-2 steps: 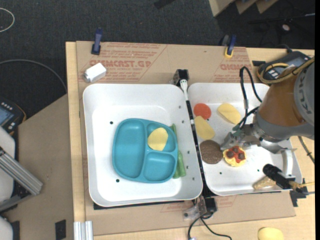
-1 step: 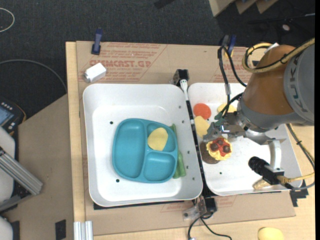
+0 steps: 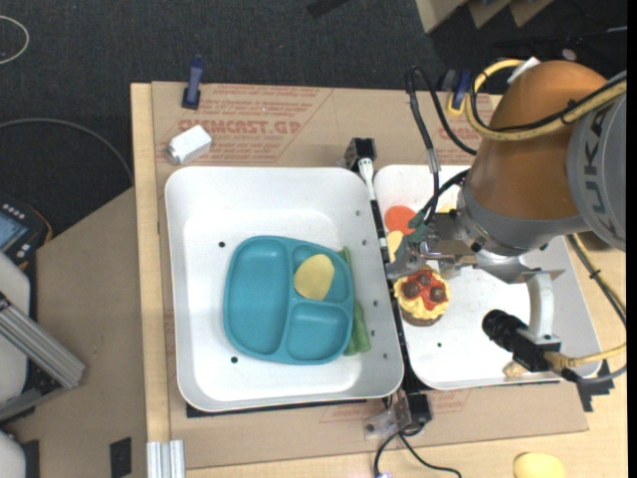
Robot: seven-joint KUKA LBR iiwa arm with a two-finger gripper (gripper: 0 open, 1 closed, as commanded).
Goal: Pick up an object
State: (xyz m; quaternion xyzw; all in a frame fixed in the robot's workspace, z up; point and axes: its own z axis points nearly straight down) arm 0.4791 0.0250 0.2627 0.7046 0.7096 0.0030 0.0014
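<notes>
Just beside the fruit tart hangs the gripper; how open, I cannot tell.

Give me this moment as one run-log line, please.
arm: over right bin | end effector: close by berry tart, grasp cannot tell | left bin: teal plate with yellow piece

Flat in left bin: teal divided plate, yellow oval piece in its upper right compartment, green strip along its right edge. Upright in right bin, by its left wall: small yellow tart topped with red berries. Beyond it, orange piece, partly hidden.
</notes>
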